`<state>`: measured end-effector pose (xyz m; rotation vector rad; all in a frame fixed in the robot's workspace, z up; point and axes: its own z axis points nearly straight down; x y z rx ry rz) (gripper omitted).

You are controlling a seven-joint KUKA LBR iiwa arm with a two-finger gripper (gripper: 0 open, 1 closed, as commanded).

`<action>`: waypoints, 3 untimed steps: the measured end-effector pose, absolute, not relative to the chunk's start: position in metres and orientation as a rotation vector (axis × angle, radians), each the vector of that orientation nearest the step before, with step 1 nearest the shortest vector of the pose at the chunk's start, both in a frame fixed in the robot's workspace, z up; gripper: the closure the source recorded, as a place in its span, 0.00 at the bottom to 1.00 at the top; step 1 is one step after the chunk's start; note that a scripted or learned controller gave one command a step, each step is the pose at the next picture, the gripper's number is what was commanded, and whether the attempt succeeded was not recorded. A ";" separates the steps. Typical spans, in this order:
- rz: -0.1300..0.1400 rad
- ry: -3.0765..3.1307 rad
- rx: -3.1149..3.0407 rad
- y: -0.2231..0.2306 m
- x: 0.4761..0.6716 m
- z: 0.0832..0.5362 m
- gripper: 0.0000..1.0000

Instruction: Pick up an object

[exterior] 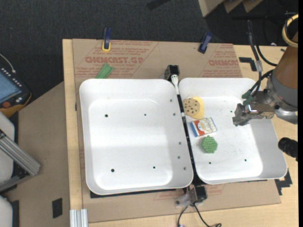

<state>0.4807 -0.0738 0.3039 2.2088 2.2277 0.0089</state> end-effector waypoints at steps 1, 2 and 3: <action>-0.005 2.233 2.220 -0.016 0.479 0.243 1.00; -0.007 2.219 2.231 -0.072 0.478 0.181 1.00; 0.008 2.223 2.212 -0.041 0.510 0.240 1.00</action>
